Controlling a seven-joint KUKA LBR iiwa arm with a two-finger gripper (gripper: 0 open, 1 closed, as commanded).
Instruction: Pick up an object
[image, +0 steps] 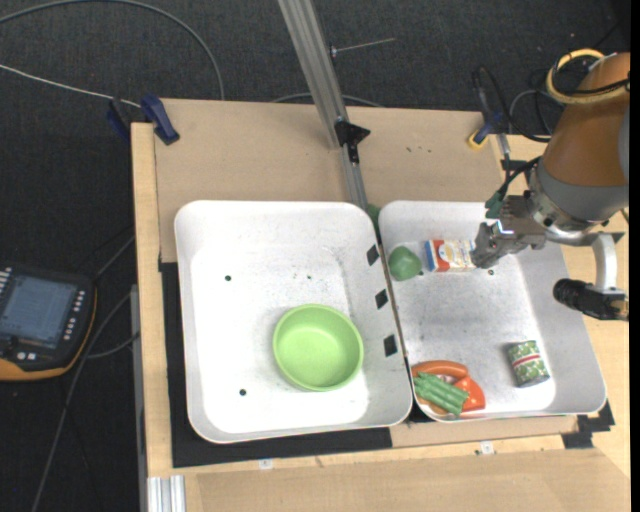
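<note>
In the right bin (480, 330) a small carton with a red, white and orange label (446, 256) lies near the back, with a green ball (404, 264) just left of it. My gripper (488, 250) hangs at the carton's right end, very close to it. A plate of orange and green toy vegetables (447, 389) sits at the bin's front left, and a small green can (527, 362) stands at the front right.
The left bin (230, 300) holds a light green bowl (317, 346). A metal pole (325, 80) slants up from the gap between the bins. Blue clamps (158, 118) grip the bench's back edge. A handheld pendant (40, 320) lies off the bench at left.
</note>
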